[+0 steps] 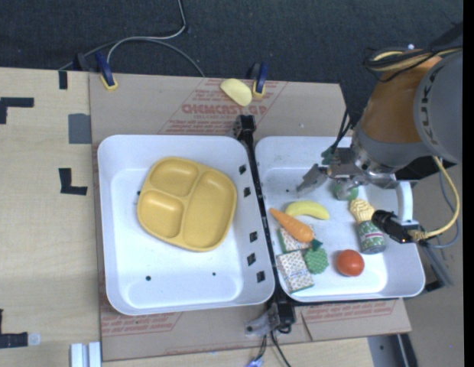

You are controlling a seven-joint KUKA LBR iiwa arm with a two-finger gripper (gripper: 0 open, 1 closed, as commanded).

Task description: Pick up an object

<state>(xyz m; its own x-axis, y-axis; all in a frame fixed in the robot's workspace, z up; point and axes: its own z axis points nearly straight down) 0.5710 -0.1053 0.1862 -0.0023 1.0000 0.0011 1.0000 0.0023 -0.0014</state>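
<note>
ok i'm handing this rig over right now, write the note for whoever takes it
Gripper: over the back of the right bin, fingers open, holding nothing.
Things in the right bin: banana, carrot, tomato, green can, corn cob, a few small packets.
Left bin: yellow divided plate.
Done: nothing picked up yet.
Left: lower onto one object, probably the banana as it lies nearest, close, lift.

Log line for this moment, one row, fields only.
gripper: open, over right bin, holding nothing | curved yellow banana: just below gripper | yellow divided plate: left bin
</note>
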